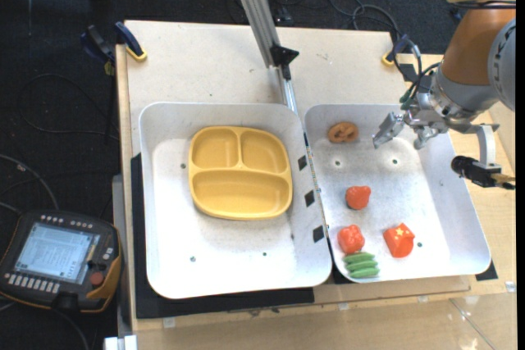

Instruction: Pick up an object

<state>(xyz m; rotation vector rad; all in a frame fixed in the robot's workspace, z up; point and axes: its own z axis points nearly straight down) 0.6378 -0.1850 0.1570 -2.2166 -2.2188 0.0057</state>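
Observation:
My gripper (404, 132) hangs over the far right part of the right bin (447, 193), fingers spread open with nothing between them. A brown pretzel (343, 132) lies to its left near the bin's far edge. Nearer the front sit a small red piece (358, 197), a red strawberry-like piece (351, 238), an orange-red piece (399, 240) and a green pea pod (361, 264) at the front rim.
A yellow divided plate (240, 172) rests in the left bin (164, 242). A slanted metal pole (254, 0) runs down to the divide between the bins. A teach pendant (53, 258) lies off the bench at lower left.

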